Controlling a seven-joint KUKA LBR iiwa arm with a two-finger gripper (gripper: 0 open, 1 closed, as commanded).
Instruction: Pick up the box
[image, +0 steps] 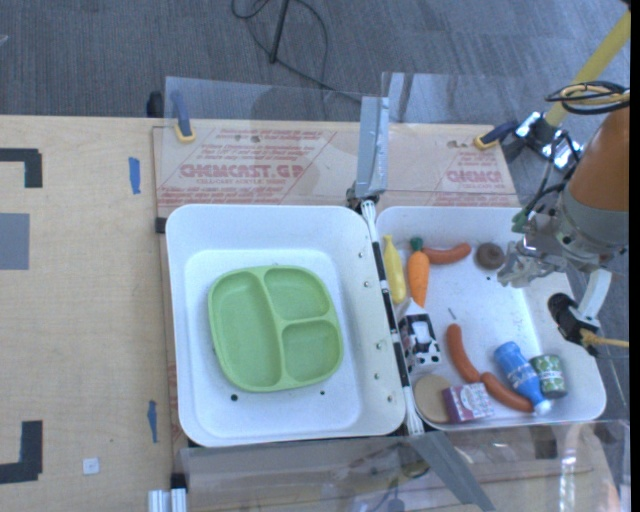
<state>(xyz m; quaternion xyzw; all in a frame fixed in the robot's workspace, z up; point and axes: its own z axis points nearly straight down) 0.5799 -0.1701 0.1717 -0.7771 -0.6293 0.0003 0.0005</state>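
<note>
Whether the gripper (522, 264) is open or closed I cannot tell from here. It hangs over the right bin (497, 312), toward that bin's 2 o'clock corner, with a brown ball (489, 255) just beside it at 9 o'clock. The box (467, 402), purple, lies well apart at the gripper's 7 o'clock, partly on a tan disc (430, 396) and touching a sausage (505, 392) at its 3 o'clock. A blue can (520, 370) sits near. The left bin (190, 300) holds a green plate (275, 327).

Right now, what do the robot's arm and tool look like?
The arm has a broad orange band above a grey wrist. Thin black cables loop beside it, and a yellow cable runs up behind. The tool is pale grey metal, small and angular.
</note>
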